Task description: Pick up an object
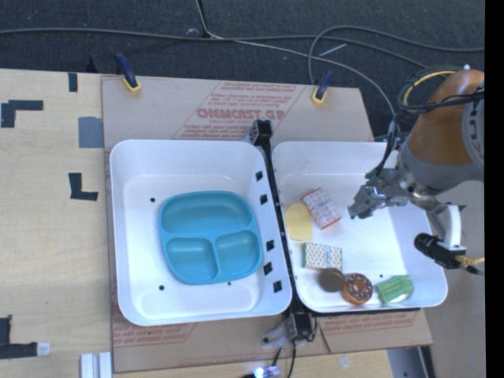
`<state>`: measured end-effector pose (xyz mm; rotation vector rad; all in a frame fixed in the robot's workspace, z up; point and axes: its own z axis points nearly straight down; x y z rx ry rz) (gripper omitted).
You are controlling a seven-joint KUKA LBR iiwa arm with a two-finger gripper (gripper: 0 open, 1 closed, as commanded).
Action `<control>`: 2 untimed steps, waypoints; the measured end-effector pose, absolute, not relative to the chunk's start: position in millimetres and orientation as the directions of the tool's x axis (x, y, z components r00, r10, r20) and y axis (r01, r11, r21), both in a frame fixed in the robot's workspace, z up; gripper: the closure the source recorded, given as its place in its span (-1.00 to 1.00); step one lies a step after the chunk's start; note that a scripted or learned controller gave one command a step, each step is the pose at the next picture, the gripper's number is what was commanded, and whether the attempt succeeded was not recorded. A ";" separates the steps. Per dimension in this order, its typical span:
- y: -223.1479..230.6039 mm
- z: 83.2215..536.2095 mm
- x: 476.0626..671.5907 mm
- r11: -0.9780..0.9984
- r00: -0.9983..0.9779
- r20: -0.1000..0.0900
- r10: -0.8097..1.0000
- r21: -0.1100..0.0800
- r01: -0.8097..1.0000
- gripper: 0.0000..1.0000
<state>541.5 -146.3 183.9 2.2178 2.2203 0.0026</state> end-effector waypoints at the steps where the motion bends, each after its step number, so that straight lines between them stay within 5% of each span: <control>1: -146.1 219.6 542.2 0.001 -0.001 -0.001 1.000 0.002 1.000 1.00; 2: -91.3 210.9 545.9 0.006 -0.006 0.001 1.000 -0.001 1.000 1.00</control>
